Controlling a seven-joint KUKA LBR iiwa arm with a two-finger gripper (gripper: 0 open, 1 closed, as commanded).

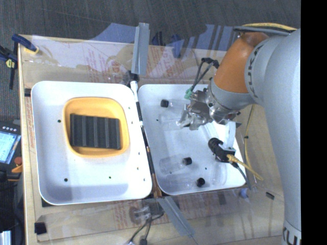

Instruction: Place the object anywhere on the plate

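Observation:
A yellow plate (95, 106) with a dark ribbed centre lies in the left white bin (51, 177). My gripper (190, 119) hangs low over the upper middle of the right white bin (153, 137), well to the right of the plate. Three small clear objects with black caps lie in that bin: one (164, 103) just left of the gripper near the back, one (187, 161) at the front middle, one (200, 181) by the front rim. Whether anything sits in the gripper is hidden by its metal parts.
A raised divider (143, 131) runs between the two bins. The grey arm with its orange band (235, 70) covers the right bin's back right corner. A tablet (7, 147) sits off the bench at the left edge.

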